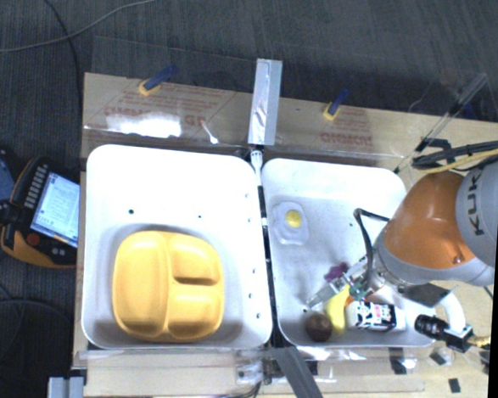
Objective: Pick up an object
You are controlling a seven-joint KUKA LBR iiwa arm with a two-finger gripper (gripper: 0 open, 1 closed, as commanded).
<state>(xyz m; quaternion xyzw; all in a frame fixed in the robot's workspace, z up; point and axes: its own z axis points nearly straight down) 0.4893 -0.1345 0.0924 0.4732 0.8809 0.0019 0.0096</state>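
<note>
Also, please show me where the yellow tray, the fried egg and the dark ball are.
yellow tray (168,283), camera view, middle of its top.
fried egg (292,217), camera view, on the yolk.
dark ball (318,327), camera view, its centre.

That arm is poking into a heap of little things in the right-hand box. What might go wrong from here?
The gripper is down among a yellow object, a dark round object and a black-and-white item, all crowded together. It may nudge them apart or grab the wrong one. They also sit near the right bin's front wall, which could block a clean grasp.

Robot lab: teach pendant (48,214) (cabled) beside bench (390,131).
</note>
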